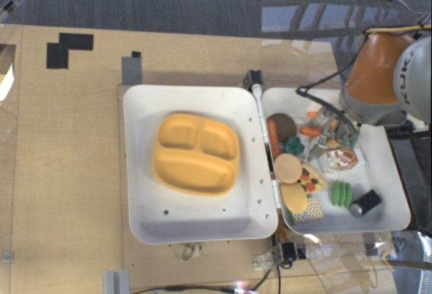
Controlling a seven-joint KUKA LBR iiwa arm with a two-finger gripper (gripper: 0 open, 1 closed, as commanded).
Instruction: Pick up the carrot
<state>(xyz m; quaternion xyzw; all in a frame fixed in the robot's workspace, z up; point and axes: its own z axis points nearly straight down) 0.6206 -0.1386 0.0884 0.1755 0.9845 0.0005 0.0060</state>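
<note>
Camera view: the carrot (310,131) lies in the right bin (395,178), at the upper right of the frame, just beside the end effector (325,136); its grip cannot be told, so the pick looks unfinished.

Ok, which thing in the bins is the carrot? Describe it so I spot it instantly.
Look in the right white bin, at its far end. The small orange carrot lies beside the arm's gripper, right of the dark brown round piece; it is the only slim bright-orange item there.
</note>
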